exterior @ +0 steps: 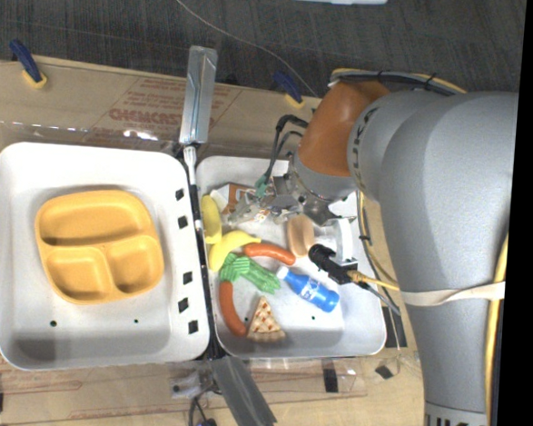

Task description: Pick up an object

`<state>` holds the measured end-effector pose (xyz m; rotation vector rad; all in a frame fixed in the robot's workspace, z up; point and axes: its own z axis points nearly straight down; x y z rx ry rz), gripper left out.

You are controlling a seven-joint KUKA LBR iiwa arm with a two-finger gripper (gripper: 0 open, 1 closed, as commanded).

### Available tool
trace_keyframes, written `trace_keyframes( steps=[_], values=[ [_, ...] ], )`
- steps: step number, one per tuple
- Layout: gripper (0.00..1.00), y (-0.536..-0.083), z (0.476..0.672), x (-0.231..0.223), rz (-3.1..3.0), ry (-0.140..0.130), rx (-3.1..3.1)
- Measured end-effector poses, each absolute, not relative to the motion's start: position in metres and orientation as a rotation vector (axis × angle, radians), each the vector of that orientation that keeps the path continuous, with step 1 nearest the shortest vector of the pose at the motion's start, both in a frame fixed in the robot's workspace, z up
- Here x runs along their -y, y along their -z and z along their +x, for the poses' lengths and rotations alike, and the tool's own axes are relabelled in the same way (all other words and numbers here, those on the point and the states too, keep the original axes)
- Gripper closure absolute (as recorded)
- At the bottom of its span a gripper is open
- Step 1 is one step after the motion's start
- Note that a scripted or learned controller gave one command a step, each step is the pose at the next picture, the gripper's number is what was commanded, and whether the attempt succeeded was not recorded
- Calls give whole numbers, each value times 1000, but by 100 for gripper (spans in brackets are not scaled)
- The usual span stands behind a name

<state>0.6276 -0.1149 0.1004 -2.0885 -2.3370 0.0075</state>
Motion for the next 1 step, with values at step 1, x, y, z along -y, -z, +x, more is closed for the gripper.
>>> trace_keyframes(
  steps=[1],
  values=[
    [0,-91,553,114,-1518,-1,2746]
  ],
)
